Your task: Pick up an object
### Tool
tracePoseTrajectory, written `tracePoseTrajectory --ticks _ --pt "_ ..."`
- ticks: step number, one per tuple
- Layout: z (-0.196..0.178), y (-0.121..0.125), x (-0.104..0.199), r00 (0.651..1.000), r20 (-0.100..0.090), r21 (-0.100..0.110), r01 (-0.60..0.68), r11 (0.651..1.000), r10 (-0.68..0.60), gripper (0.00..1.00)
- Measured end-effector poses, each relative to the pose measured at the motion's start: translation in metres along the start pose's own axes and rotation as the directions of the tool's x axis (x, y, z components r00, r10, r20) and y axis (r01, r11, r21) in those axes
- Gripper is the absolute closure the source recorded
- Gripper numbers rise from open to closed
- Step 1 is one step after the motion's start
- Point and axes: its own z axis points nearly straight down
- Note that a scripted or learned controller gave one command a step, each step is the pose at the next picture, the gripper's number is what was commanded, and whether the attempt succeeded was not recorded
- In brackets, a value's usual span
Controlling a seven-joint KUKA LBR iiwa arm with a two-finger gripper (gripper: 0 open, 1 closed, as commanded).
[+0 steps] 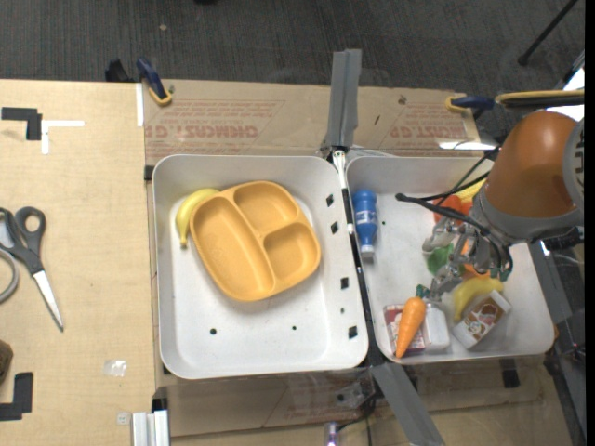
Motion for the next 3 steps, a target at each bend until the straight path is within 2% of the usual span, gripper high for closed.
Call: tracePoseTrajectory --ticks 1,2,3 --pt "-0.002 0.063 -0.093 1.0 0.004 -0.001 -0.019 1.0 0.019 0.0" --pt "-0.064 -0.038 -0.06 0.997 0.002 0.001 0.076 0.997 -0.076 0.0" --pt "-0.001 -0.052 -0.054 0.997 0.001 0.0 0.076 0.997 -0.076 0.0"
